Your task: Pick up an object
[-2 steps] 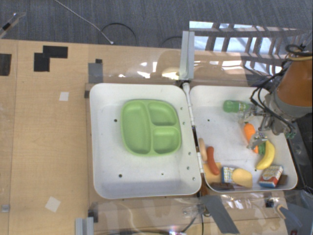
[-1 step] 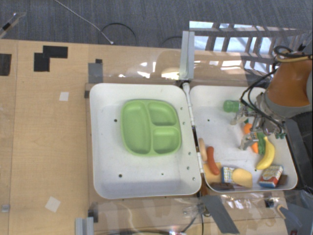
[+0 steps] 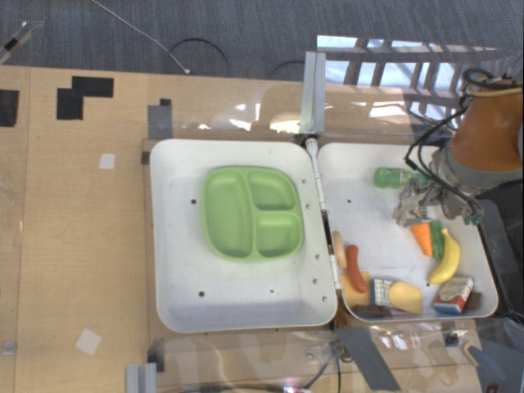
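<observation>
Hovering tool (image 3: 415,210), grip state unclear; carrot (image 3: 422,237), banana (image 3: 446,260), green bottle (image 3: 391,177) close by.

Two white bins sit side by side on the tabletop: the left bin (image 3: 176,301) and the right bin (image 3: 360,207). The left bin holds one thing, a green divided plate (image 3: 251,213) with three compartments. The right bin holds several small items: one green bottle (image 3: 391,177), one carrot (image 3: 422,237), one banana (image 3: 447,260), one red sausage-shaped piece (image 3: 353,259), one yellow rounded piece (image 3: 406,295), one blue-and-yellow small box (image 3: 380,291) and one red-and-white carton (image 3: 453,295). One arm with one gripper (image 3: 416,205) reaches over that bin.
</observation>
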